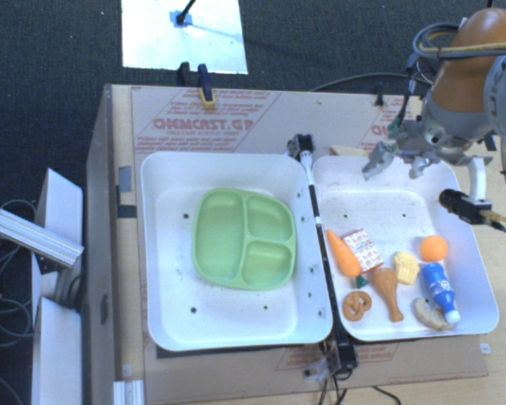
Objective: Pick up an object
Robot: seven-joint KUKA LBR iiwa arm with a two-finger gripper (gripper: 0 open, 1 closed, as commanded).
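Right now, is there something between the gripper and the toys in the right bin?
Nothing visible. The gripper hangs over the right bin's far edge; bare floor separates it from the carrot and orange ball.

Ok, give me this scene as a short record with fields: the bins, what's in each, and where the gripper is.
left bin: green divided plate
right bin: carrot, small box, pretzel, drumstick, corn, orange ball, blue bottle, all toward the near side
gripper: above the right bin's far edge, fingers spread, nothing between them
arm: reaching in from the right
task state: no object picked up yet
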